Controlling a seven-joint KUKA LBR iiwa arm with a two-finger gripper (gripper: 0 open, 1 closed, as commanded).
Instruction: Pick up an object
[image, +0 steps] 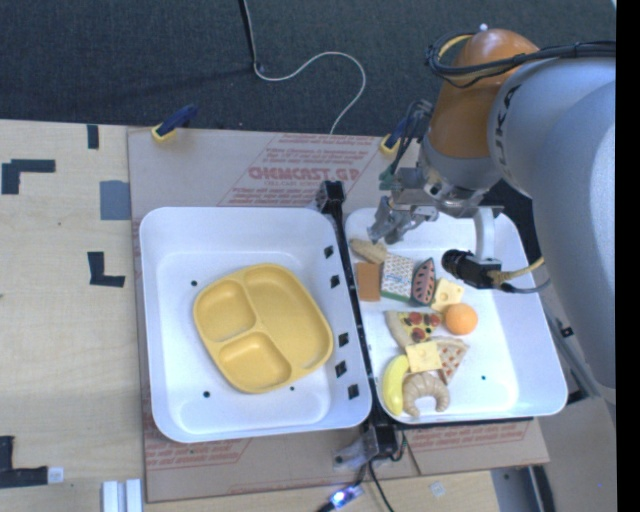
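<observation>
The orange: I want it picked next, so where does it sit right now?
The orange lies in the right bin, toward its middle, just right of the pizza slice and below the cheese wedge.

One fixed camera looks down at a slant on both white bins (160, 300), the arm (560, 120) entering from their right.

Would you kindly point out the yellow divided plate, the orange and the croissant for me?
yellow divided plate (262, 327): camera view, central ridge between its compartments.
orange (460, 319): camera view, middle of the fruit.
croissant (427, 391): camera view, top of its curved body.
</observation>
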